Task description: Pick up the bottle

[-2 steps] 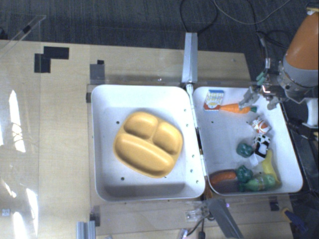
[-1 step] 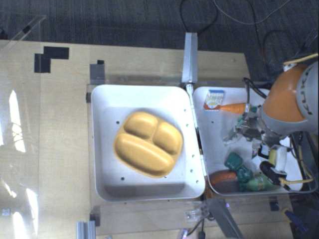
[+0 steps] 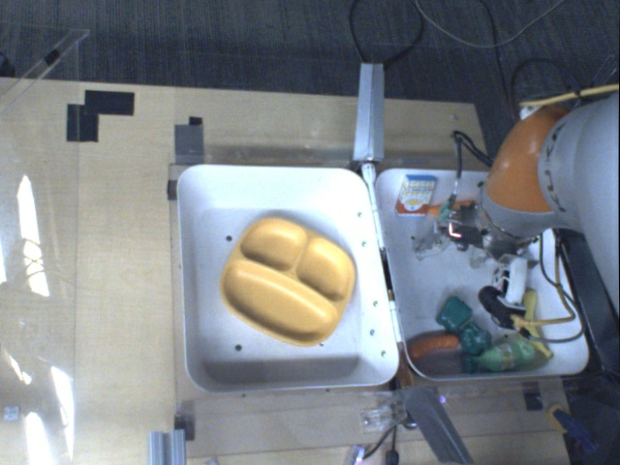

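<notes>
- The bottle [image 3: 511, 356] seems to be the green thing lying on its side in the near right corner of the right bin [image 3: 417, 289], close against the near wall. It is small and blurred, so I cannot tell which end is the neck.
- A dark green lump [image 3: 475, 337] lies just left of the bottle and appears to touch it. Left again, a red-brown sausage [image 3: 434, 344] lies along the near wall.
- A second green piece [image 3: 453, 312] sits a little farther in, near the lump.
- The bottle looks like light plastic, stiff enough to squeeze but smooth and round. I judge that it may roll or slip out of a poor grasp.
- With the wall and the lump crowding it, there is little room on either side. The best hold looks to be across the middle of the body, crosswise to its length and away from either tapering end.
- A yellow bun [image 3: 289, 279] lies in the middle of the left bin [image 3: 203, 289], well apart from the bottle.
- Farther in the right bin, the pincer [image 3: 448, 231] hovers over bare floor, well apart from the bottle.
- Nothing shows in the pincer's hold. Whether it is apart or together I cannot tell.
- The arm [image 3: 528, 172] comes in from the right, over the far side of that bin.
- A white packet [image 3: 417, 194] lies in the far left corner of the right bin, just beyond the pincer.
</notes>
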Tool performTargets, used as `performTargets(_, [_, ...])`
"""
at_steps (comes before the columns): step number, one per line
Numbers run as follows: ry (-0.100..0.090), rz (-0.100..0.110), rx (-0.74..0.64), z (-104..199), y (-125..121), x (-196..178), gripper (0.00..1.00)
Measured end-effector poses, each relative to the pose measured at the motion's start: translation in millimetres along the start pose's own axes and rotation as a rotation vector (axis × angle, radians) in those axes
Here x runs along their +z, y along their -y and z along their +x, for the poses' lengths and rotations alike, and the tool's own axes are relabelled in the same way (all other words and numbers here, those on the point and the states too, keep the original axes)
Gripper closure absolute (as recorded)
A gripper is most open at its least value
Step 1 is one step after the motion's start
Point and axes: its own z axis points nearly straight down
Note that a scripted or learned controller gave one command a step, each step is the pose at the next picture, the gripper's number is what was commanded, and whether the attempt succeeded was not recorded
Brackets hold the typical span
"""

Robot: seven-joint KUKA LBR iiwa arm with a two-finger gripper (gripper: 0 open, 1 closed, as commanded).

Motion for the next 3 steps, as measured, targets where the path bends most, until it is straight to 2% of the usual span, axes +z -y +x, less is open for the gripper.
performTargets(1, [-0.002,0.000,0.016,9,72,-2,0.00])
performTargets(2, [-0.002,-0.003,0.239,-49,87,-2,0.00])
performTargets(3, [-0.005,-0.013,0.235,-47,84,-14,1.00])
